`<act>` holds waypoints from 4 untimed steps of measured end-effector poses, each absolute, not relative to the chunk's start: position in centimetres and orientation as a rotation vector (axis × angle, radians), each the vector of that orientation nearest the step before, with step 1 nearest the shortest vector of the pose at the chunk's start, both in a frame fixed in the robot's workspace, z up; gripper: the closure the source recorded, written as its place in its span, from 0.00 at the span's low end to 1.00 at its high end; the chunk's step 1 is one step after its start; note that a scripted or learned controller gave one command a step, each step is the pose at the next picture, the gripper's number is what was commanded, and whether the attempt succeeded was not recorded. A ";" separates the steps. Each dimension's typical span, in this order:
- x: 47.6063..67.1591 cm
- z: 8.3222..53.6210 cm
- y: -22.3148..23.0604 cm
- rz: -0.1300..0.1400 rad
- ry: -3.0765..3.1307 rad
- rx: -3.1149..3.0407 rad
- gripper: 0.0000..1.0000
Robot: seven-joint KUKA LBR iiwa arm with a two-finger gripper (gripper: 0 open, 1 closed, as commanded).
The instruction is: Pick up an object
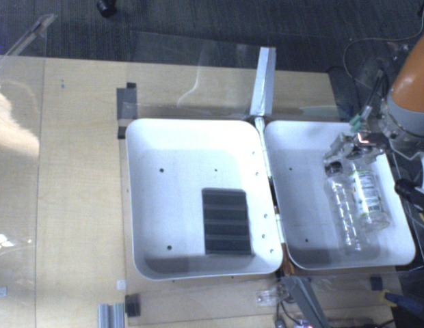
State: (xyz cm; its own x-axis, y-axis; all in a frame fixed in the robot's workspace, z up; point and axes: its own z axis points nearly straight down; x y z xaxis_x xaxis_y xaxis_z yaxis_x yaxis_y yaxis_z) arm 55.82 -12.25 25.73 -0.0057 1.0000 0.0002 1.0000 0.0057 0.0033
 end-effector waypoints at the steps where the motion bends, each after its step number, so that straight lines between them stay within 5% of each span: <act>1: 57.9 10.8 -16.0 0.004 2.413 2.012 0.00; 2: 63.9 8.7 -17.4 0.008 2.561 1.807 0.00; 3: 63.9 8.9 -20.2 0.010 2.689 1.609 0.00; 4: 59.0 8.8 -19.5 0.008 2.701 1.586 0.00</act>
